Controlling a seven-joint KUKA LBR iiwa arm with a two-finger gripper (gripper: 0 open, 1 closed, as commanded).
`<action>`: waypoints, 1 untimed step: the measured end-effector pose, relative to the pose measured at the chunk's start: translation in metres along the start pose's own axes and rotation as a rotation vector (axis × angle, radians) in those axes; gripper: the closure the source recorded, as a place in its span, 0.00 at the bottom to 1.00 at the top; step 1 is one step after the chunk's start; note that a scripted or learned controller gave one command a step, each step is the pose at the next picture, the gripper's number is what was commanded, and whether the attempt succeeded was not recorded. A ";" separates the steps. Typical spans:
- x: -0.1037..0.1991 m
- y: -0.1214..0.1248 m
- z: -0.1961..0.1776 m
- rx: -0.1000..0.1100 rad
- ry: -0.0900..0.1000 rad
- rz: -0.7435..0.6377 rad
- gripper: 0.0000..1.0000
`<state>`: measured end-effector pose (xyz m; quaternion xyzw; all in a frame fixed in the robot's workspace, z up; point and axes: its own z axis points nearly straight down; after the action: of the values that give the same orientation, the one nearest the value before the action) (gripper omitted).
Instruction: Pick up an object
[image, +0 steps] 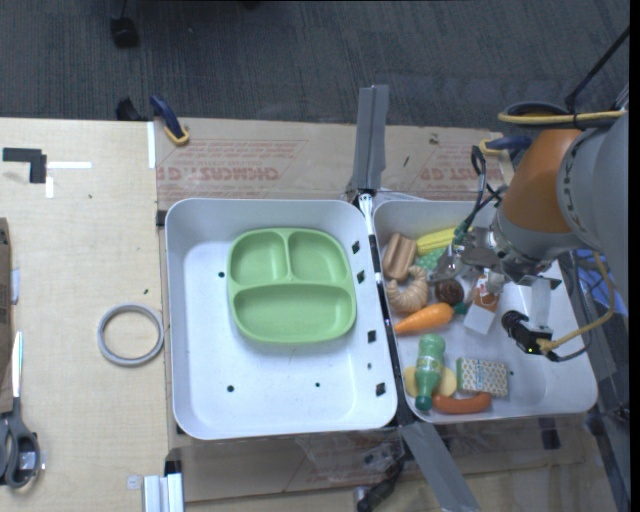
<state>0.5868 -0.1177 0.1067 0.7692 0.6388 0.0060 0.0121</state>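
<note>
The right bin (560, 395) holds several toy foods: a yellow corn cob (435, 240), a brown bread piece (398, 255), a croissant (408, 293), an orange carrot (425, 319), a green bottle (428, 370), a speckled sponge (484, 376) and a red sausage (462, 403). My gripper (462, 272) is low over the upper middle of this bin, just right of the bread and above the carrot. A dark round item (449, 292) lies right beside it. The wrist hardware hides what is directly beneath the gripper.
The left bin (190, 330) holds a green divided plate (292, 285). On the bench to the left lie a grey tape ring (130, 333) and scissors (18, 440). A metal clamp (370, 140) stands between the bins at the back. Cables (560, 335) hang beside the arm.
</note>
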 end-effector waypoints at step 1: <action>0.008 0.022 0.000 -0.001 0.004 -0.181 0.00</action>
<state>0.6099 -0.1137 0.1074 0.7082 0.7059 0.0068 0.0116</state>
